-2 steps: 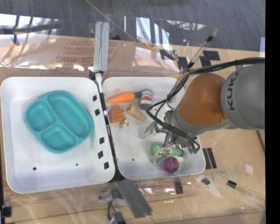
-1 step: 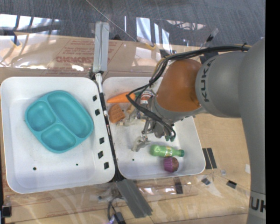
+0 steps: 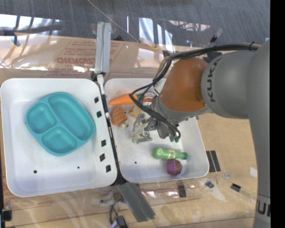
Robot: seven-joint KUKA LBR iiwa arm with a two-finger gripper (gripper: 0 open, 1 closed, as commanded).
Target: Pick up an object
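My gripper hangs low over the middle of the right bin, its metal fingers pointing down toward the bin floor. An orange carrot lies at the bin's upper left, with a brown bread-like piece just below it and left of the gripper. A green bottle lies on its side nearer the front, and a purple round item sits right beneath it. I see nothing between the fingers.
A teal divided plate lies in the left bin. A metal divider strip runs between the two bins. The arm's orange band and grey body cover the right bin's upper right part.
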